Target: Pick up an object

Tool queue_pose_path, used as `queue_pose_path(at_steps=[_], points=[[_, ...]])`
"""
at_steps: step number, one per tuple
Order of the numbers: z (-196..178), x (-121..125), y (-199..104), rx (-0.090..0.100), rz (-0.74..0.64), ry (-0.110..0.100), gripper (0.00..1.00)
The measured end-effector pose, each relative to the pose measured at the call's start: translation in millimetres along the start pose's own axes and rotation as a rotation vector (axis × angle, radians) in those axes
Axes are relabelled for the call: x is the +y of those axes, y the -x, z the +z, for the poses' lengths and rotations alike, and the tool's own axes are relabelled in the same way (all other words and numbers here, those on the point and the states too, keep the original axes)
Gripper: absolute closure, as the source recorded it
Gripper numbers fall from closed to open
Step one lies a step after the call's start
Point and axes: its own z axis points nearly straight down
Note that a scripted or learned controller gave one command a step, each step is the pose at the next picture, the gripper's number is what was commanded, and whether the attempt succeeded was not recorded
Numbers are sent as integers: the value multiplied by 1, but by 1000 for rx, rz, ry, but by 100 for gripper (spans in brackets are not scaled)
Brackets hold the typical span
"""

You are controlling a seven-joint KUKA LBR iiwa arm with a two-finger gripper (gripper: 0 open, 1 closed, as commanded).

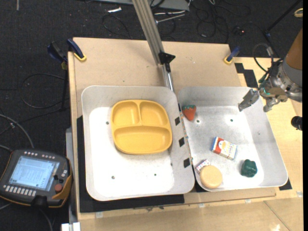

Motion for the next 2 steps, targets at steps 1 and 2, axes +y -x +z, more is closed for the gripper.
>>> queue_pose_path(at_steps=[1,2], points=[[0,0,0,0,0,0,0],[58,-10,0,1,3,-4,0]])
